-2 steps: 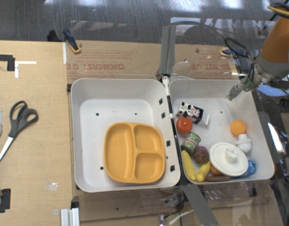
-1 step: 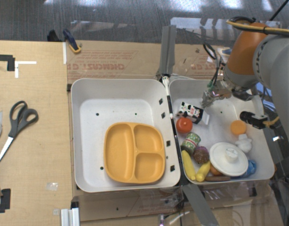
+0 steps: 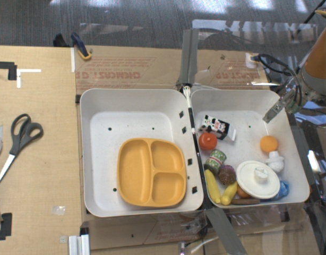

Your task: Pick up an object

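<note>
The right bin [image 3: 248, 104] holds a black-and-white carton [image 3: 215, 126], a red tomato [image 3: 208, 141], a green can [image 3: 216, 158], a dark purple item [image 3: 226, 175], a yellow banana [image 3: 212, 187], a white round lid [image 3: 257, 179], an orange ball [image 3: 268, 143], a small white object [image 3: 276, 161] and a blue piece [image 3: 283, 189]. My gripper [image 3: 274, 111] hangs over the bin's far right corner, above and to the right of the orange ball, apart from every object. The arm's orange band [image 3: 316, 60] is at the right edge.
A yellow divided plate [image 3: 151, 172] lies in the left bin [image 3: 99, 142]. Scissors [image 3: 18, 138] rest on the bench at the left. A blue and yellow clamp [image 3: 80, 47] sits behind the bins on the cardboard [image 3: 126, 70].
</note>
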### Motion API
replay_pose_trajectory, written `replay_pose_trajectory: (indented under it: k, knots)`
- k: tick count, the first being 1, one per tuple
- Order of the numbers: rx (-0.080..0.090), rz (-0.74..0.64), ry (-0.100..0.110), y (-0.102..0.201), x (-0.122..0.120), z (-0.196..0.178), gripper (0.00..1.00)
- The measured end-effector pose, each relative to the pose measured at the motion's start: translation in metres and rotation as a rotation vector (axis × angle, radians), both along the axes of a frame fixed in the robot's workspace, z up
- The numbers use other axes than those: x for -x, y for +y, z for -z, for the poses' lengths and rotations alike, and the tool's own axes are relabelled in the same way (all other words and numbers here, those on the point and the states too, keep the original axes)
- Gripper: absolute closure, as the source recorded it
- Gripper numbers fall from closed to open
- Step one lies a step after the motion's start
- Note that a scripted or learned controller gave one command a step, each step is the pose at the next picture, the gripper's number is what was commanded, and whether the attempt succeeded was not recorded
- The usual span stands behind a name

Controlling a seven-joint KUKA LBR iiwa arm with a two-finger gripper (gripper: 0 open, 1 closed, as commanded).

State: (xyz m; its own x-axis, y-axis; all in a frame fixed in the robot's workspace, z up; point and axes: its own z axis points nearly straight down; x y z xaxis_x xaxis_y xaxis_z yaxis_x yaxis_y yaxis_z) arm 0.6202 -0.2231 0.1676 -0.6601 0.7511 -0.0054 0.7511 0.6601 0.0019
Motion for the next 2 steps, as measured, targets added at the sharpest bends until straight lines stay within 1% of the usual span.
replay_pose_trajectory:
  k: [1,2]
  knots:
    - [-0.002,-0.105,0.003,0.027,0.072,0.075,1.00]
    - [-0.001,-0.188,0.001,0.051,0.060,-0.037,1.00]
